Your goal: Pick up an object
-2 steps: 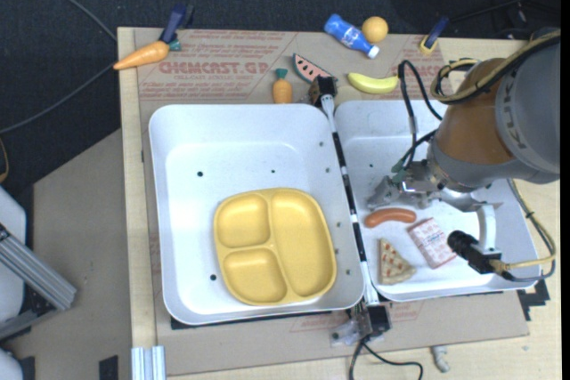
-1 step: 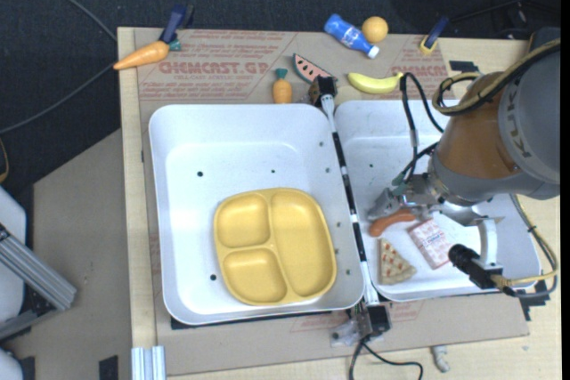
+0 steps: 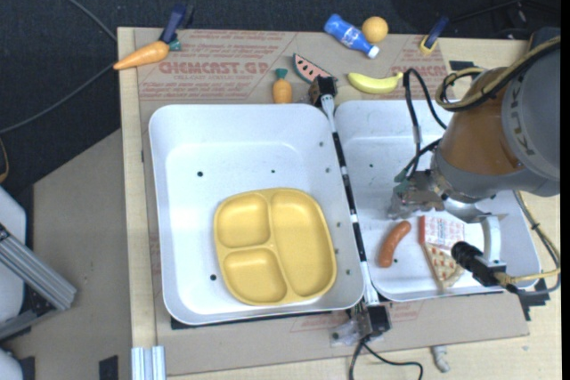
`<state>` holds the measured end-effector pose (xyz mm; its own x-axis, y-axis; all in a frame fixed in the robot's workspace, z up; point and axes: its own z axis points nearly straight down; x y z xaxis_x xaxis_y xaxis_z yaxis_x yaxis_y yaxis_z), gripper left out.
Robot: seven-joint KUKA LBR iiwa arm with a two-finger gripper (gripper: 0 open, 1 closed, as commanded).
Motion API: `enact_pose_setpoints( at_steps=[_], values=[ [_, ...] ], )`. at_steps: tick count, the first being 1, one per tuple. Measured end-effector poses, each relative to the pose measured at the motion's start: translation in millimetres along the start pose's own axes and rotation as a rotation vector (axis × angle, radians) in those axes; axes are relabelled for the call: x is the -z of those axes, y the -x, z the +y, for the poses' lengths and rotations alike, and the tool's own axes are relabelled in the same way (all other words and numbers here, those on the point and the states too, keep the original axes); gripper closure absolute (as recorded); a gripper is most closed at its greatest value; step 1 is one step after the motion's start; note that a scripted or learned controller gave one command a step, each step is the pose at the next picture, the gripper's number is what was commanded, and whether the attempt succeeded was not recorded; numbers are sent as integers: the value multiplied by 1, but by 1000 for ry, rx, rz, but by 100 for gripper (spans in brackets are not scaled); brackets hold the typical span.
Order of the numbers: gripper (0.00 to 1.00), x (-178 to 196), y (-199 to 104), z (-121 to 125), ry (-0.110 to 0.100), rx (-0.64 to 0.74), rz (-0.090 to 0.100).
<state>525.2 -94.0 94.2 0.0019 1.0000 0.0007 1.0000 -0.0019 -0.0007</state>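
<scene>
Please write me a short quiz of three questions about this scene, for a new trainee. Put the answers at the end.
1. True or false: the yellow divided plate lies in the left bin.
2. Which thing lies in the right bin, just left of the claw's side?
A. the banana
B. the sausage
C. the carrot
3. Fill in: the blue bottle lies on the bench behind the bins, next to a small ____ ball.

Key: 1 true. 2 B; the banana and carrot lie on the bench outside the bins. 3 orange.
</scene>
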Motion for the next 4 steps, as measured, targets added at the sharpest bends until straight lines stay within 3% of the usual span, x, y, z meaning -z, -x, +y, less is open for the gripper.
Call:
enact_pose_setpoints(
  at_steps=[1, 2, 3, 4],
  values=[
    [0, 0, 0, 0, 0, 0, 0],
    [0, -10, 8, -47, -2, 0, 0],
    [100, 0, 7, -47, 0, 0, -1],
    [100, 91, -58, 0, 2, 4, 0]
  ],
)
